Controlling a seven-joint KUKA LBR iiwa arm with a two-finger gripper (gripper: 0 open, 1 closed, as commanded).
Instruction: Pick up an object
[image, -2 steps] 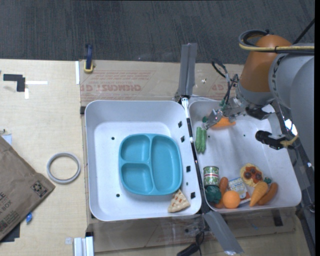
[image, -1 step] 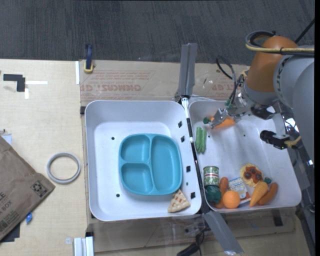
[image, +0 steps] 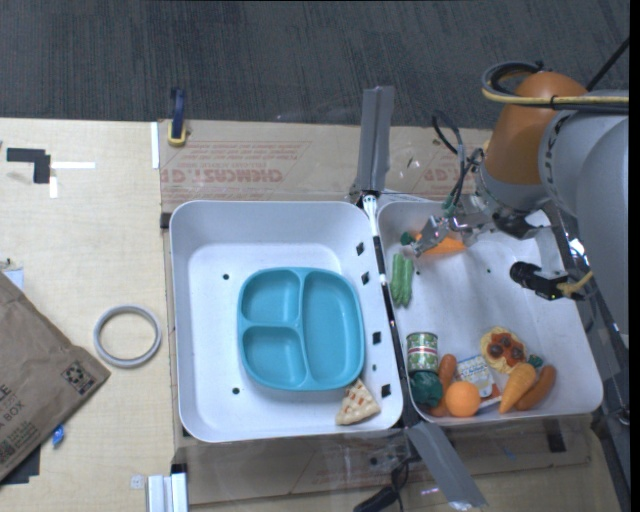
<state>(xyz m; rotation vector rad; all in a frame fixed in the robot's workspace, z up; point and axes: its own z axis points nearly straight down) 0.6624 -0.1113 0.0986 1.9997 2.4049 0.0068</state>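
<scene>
On the far left of the tabletop lies a brown cardboard box. Just to its right sits a grey ring of tape.

Next comes the left bin. A blue plate with three parts lies flat in the middle of it. A small toy waffle slice rests at the near right corner of that plate, touching its edge.

The right bin sits just beside the left one. A green toy bean pod lies along its left wall. Near the front are many toys close together: a little can, a dark green lump, a round orange, a carrot and a small toy pizza. The can stands upright just behind the green lump.

The grey arm with its orange band reaches in from the right. Its tool is low over the far left part of the right bin. An orange toy piece is right at the tip, but I cannot tell if the tool is spread or pinching it. The bean pod is near the tool, just to its left and nearer.
</scene>
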